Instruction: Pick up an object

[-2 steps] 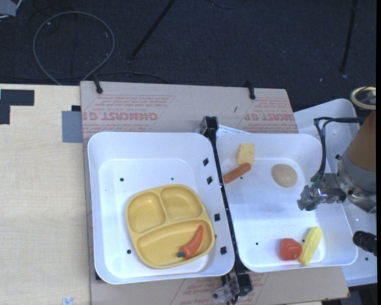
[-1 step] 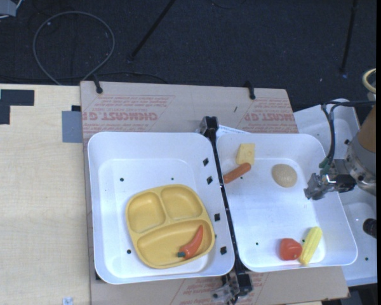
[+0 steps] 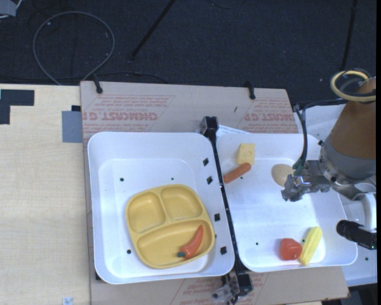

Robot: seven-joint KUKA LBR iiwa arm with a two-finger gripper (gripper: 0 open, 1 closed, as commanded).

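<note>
While its opening cannot be told, hand (image 3: 293, 191) low in right bin (image 3: 260, 259), beside tan disc (image 3: 279, 173)

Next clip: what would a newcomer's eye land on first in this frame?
The yellow divided plate in the left bin, with a red chili pepper in its front compartment. Then the right bin: a tomato beside a corn cob near the front, cheese and a sausage towards the back, the gripper above the middle.

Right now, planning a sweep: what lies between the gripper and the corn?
In the camera view, bare white bin floor lies between the gripper and the corn.
</note>
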